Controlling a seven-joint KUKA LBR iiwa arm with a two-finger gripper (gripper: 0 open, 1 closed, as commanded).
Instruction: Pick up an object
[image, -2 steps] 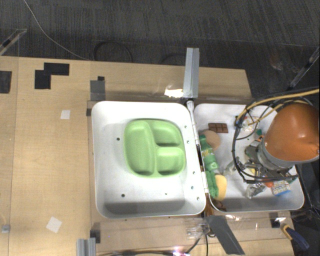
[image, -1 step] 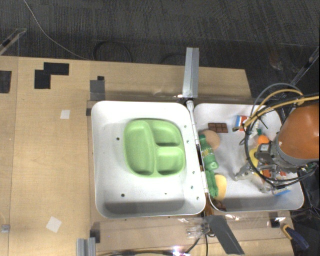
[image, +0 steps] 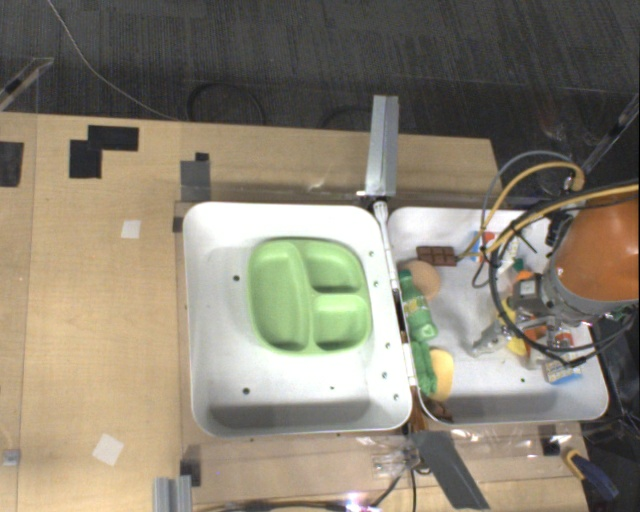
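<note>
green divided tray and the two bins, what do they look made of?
Green tray: probably molded plastic, matte; uniform color, rounded compartment walls, soft sheen. White bins, left and right: likely thin formed plastic, semi-gloss; rounded corners and faint highlights, though painted metal can't be ruled out.

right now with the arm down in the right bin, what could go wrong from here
1. The green bottle, egg and yellow item crowd the right bin's left wall, so a grasp there may clip the wall or its neighbours.
2. Loose cables hang by the gripper and might snag.
</note>
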